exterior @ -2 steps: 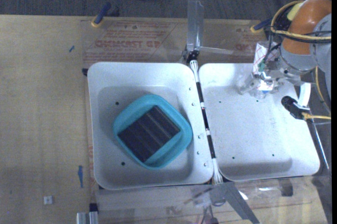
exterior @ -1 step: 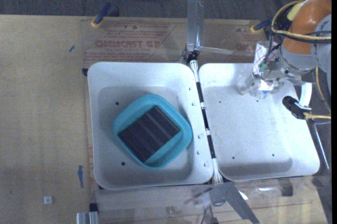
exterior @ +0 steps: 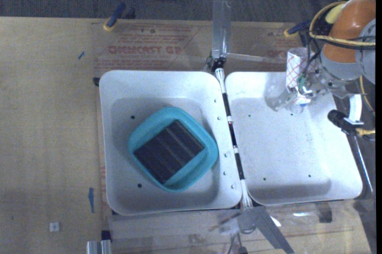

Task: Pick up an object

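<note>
Camera view: teal tray [exterior: 173, 148] looks light, rigid, slick; grip its raised rim. Gripper [exterior: 296, 95]: grip state unclear.

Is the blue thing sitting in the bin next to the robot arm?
No, the blue container sits in the left bin, while the arm reaches over the right bin.

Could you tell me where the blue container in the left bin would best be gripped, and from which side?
Probably by a rim edge, from straight above. The blue container lies flat and turned diagonally in the left bin, well away from the walls, with a dark ribbed insert filling its middle. One finger outside the raised rim and one just inside looks likeliest; the whole body seems wide for the gripper.
</note>
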Robot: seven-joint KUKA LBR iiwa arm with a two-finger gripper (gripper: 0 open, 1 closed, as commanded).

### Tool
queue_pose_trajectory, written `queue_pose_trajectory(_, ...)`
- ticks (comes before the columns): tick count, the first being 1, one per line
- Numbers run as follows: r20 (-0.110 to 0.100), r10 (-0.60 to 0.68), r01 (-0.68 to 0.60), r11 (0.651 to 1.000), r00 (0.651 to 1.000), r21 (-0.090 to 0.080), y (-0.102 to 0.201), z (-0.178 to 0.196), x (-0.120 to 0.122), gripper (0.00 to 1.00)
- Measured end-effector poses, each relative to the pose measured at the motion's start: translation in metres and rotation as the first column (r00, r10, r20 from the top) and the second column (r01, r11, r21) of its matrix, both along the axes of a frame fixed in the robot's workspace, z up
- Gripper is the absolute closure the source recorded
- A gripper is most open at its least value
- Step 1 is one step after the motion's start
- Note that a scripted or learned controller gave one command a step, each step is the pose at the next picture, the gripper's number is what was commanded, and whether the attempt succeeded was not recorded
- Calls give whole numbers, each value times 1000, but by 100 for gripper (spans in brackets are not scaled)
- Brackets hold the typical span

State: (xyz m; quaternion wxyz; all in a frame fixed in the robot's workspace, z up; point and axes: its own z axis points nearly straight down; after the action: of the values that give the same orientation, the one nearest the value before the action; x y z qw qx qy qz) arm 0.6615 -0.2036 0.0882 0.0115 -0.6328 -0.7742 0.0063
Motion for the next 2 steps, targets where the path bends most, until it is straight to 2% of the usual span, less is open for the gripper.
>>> queue_pose_trajectory(1,9,377,-376,926,926,-10,33,-1,1,0)
queue_pose_trajectory(2,8,263,-263,965,965,6,23,-2,2,0)
